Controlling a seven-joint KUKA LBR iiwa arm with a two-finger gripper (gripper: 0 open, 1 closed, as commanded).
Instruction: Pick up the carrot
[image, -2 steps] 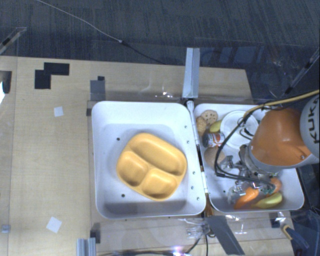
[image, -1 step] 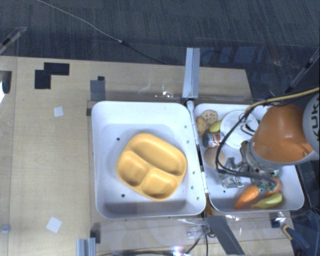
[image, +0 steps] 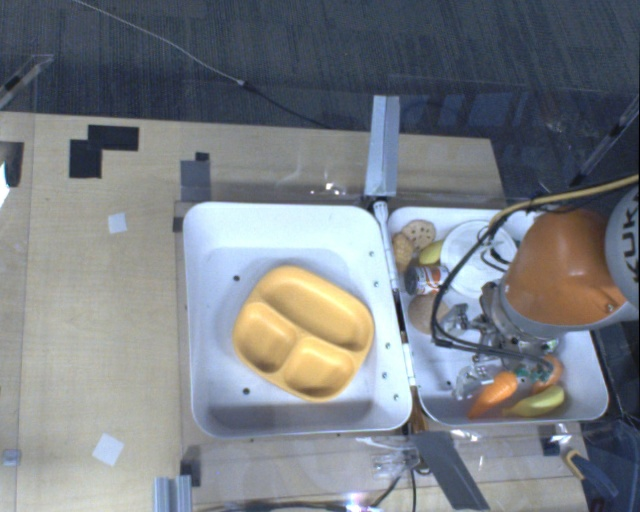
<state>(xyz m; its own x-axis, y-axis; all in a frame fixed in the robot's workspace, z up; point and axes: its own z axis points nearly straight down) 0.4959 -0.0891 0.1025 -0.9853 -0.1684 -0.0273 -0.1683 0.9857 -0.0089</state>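
Note:
The carrot (image: 496, 391) is orange and lies near the front of the right bin (image: 598, 396), slanting down to the left. Its thick end sits by a green and red piece under the arm. My gripper (image: 477, 362) hangs low over the right bin, directly above and touching or nearly touching the carrot's upper side. The grey wrist and orange band (image: 562, 270) cover most of the gripper, so I cannot make out whether the carrot is held.
A yellow-green banana (image: 536, 403) lies just right of the carrot by the front wall. A cookie (image: 415, 240), a white plate (image: 468, 245) and a small can (image: 425, 281) sit at the back of the right bin. The left bin (image: 205, 300) holds a yellow divided dish (image: 303, 330).

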